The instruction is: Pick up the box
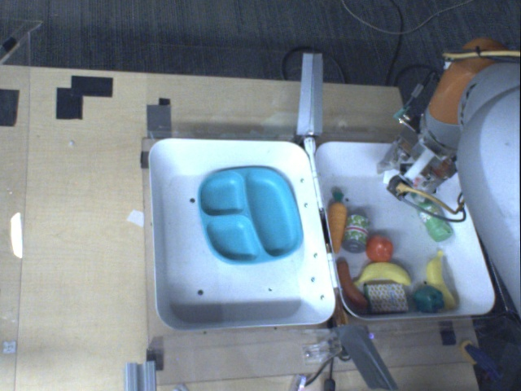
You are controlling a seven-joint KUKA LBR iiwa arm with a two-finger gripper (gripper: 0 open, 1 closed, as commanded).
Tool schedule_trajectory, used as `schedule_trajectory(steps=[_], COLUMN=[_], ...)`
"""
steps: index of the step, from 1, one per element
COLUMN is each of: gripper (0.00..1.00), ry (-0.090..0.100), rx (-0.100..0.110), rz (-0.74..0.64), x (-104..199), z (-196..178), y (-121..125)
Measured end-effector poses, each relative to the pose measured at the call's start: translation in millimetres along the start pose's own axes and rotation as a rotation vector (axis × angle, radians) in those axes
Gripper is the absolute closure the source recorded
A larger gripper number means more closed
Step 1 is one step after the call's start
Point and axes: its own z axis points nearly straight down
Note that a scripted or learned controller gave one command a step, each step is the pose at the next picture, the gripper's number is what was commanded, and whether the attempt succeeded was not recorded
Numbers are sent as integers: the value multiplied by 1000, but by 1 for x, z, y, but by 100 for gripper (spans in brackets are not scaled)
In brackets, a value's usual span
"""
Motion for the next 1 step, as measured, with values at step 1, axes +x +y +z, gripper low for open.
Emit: schedule_trajectory(steps=[1], gripper=[0], ry=[13], rx=[-6], rz=[131], x=[-19], z=[-22], y=[17])
